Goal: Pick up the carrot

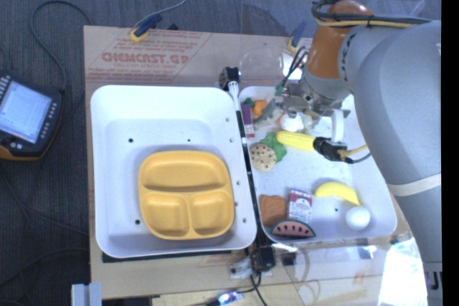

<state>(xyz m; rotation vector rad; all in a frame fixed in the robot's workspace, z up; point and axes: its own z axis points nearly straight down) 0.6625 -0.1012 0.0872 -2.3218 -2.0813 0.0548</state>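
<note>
The claw (295, 105) hangs low in the far part of the right bin (373, 222), under the orange-banded wrist, and whether it is apart or together I cannot tell, since the wrist and its fittings cover it from above. Nothing can be seen held in it.

The carrot (259, 108) lies just beside the claw, toward the left bin (115, 125), tucked into the right bin's far left corner close to the wall the two bins share. Only a small orange patch of it shows, next to something green, so its long axis is hard to read; it seems to run roughly along the far wall, but that is a guess. The coming move looks like a short shift toward that corner and then a descent.

Room is tight there. The corner walls close in on two sides, and a corn cob (300, 142) lies near the claw's front side, with a cookie (262, 157) just beyond it. The bin floor is smooth white plastic, so the carrot may slide into the wall if nudged.

Farther toward the near edge lie a banana (337, 190), a white egg (357, 216), a small red carton (300, 206) and a watermelon slice (294, 230), all well apart from the carrot. The left bin carries a yellow divided tray (186, 193). Both bins rest on the table (143, 57).
</note>
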